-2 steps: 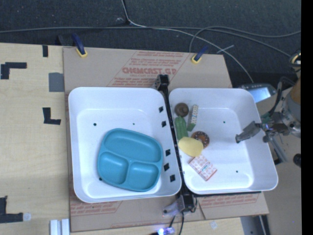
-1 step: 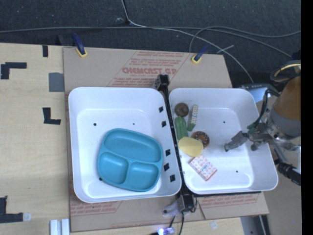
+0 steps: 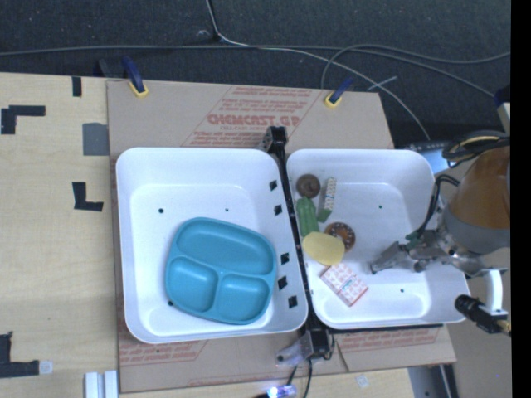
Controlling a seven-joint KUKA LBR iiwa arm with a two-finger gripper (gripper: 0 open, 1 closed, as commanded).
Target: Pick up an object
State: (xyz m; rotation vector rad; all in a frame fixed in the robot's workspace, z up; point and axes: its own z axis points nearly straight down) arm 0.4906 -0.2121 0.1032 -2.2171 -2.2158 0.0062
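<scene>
My gripper (image 3: 383,263) hangs low inside the right bin (image 3: 390,166), pointing left, with the grey arm and its orange band (image 3: 484,196) behind it at the right. Nothing shows in its grasp. Along the bin's left side lie several small objects. A yellow lump (image 3: 323,248) is the closest, a short gap left of the gripper tip. A red-and-white checkered packet (image 3: 344,283) lies below and left of the tip. Further up are a brown ring-shaped piece (image 3: 341,235), a green piece (image 3: 309,216), a white strip (image 3: 329,194) and a brown round piece (image 3: 308,185).
The left bin (image 3: 133,222) holds a blue divided plate (image 3: 220,270). A black divider with clips (image 3: 286,222) runs between the two bins. Cables (image 3: 365,65) cross the dark surface behind the cardboard sheet.
</scene>
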